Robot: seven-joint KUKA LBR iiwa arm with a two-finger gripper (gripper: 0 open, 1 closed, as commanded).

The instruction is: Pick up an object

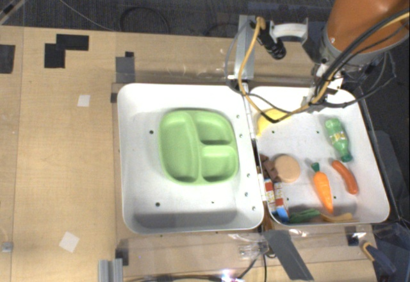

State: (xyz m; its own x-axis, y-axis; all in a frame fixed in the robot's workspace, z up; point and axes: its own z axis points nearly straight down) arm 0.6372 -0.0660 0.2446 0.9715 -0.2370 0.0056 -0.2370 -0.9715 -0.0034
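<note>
Objects worth picking all lie in the right bin (pixel 375 165): a carrot (pixel 322 189) and a red sausage-like piece (pixel 345 176) lie side by side toward the near right, a green bottle (pixel 337 136) sits above them near the right wall, and a round tan piece (pixel 287 168) rests near the left wall. A yellow item (pixel 268 119) is tucked into the far left corner, and a green pod-like thing (pixel 306 215) with some small packets I cannot make out lies along the near edge. From where I stand, most of them crowd the walls, I'd guess because loose toys tend to slide there, which leaves the bin's middle open. The left bin (pixel 138 210) carries a green divided tray (pixel 195 145), set roughly in its centre with bare white floor around it. The arm (pixel 368 2) hangs over the far right corner of the bench (pixel 57 165), its cables draped across the bin's far rim. Whether the end effector is released or clenched I cannot tell. The carrot and the tan piece look easiest to reach, with clear floor beside them. The yellow item sits tight in its corner, and things on the near edge hug the wall.
</note>
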